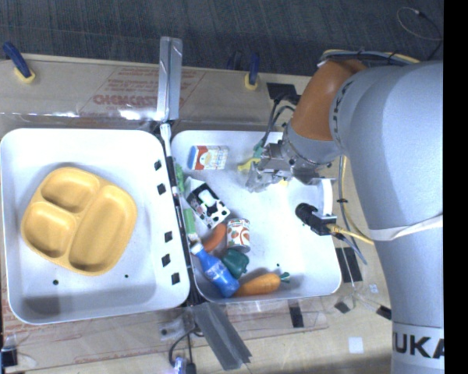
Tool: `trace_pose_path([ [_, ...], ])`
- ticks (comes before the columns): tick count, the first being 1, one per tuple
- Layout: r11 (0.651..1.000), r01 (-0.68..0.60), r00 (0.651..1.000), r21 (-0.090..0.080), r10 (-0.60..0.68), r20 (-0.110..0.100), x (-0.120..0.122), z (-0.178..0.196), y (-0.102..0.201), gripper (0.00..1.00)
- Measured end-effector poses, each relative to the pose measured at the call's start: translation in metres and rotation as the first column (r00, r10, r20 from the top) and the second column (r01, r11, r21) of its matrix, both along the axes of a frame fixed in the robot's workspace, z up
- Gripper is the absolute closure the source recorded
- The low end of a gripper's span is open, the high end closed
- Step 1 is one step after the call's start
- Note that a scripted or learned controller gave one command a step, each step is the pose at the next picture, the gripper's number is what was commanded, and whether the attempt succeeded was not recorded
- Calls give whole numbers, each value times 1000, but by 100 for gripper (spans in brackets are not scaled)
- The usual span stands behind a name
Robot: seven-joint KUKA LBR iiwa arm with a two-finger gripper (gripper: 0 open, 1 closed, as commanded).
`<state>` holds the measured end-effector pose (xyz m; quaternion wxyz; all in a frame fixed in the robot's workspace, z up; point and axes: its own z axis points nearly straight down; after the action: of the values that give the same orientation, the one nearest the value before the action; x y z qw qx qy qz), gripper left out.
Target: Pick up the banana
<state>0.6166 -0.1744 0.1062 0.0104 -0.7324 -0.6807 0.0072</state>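
Dark grey carpet-like flooring lies beyond the far edge of the desk [78, 84], whose brown top carries two shallow white bins side by side, pinned at the back by blue clamps [17, 62].

From the camera above, the grey arm [390, 170] with its orange band [320, 104] comes in from the right and bends down into the right bin [312, 271]. The claw [267, 170] sits low in the far part of that bin, close to the bin floor. Its metal parts and cables blur together, so whether it is spread or pressed together cannot be told. A small patch of yellow [249, 162] shows just at the claw's left side; it may be the banana, but it is too small and too hidden to be sure, and nothing can be seen held.

Just left of the claw, apart from it, lies a small carton [208, 158] with a red and white face and a blue end. Nearer the camera and left of the claw lies a black and white box [208, 205], and past that a small can [238, 234] with an orange piece [215, 237] touching it. Farther toward the near wall are a blue bottle [216, 273], a dark green piece [235, 262] and a carrot [259, 284], all well apart from the claw. A black plug [312, 218] hangs near the claw's right side.

Far to the claw's left, the left bin [31, 302] holds a yellow tray [78, 219] with three hollows.
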Motion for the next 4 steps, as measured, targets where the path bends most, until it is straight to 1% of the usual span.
trace_pose_path([
  [1, 1000, 0, 1000, 0, 0, 0, 0, 0, 0, 0],
  [2, 1000, -26, 1000, 10, 25, 8, 31, -14, -20, 0],
  [3, 999, -35, 999, 1, 35, 15, 33, -8, -20, 100],
  [4, 959, 282, 959, -6, -282, 19, 41, 128, 21, 100],
])
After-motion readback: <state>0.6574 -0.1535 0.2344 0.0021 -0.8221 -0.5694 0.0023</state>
